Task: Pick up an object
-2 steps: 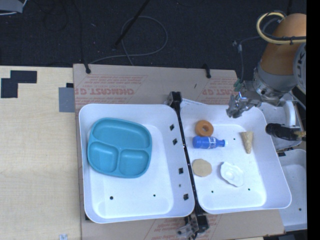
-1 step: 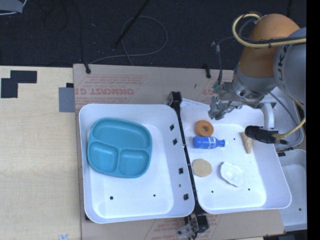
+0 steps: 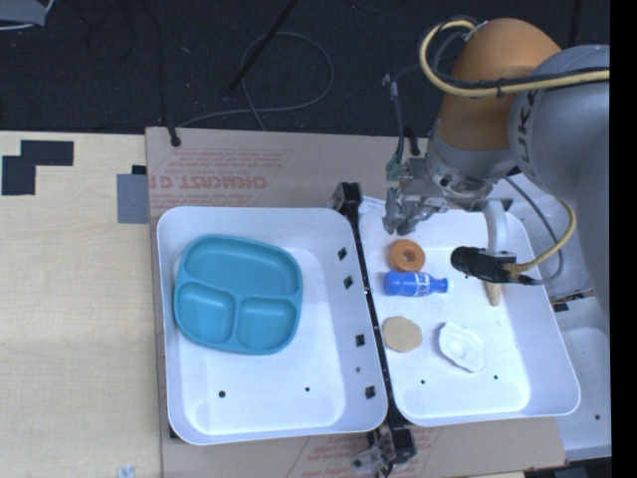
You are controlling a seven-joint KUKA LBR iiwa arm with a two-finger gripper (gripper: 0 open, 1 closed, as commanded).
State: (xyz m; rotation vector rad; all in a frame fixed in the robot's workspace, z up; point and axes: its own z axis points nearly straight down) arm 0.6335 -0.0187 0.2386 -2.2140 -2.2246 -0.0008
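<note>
My gripper (image 3: 402, 222) hangs over the back left part of the right bin (image 3: 542, 366), just behind an orange ring (image 3: 406, 256). Its fingers stand a little apart, open, with nothing between them. In front of the ring a small blue bottle (image 3: 415, 285) lies on its side. Nearer the front of the same bin are a flat tan disc (image 3: 402, 334) and a white lumpy object (image 3: 461, 347). A small tan piece (image 3: 493, 293) lies to the right of the bottle.
The left bin (image 3: 189, 406) holds a blue divided plate (image 3: 239, 294). A black ridge (image 3: 363, 297) joins the two bins. The grey arm with its orange band (image 3: 493, 68) takes up the back right.
</note>
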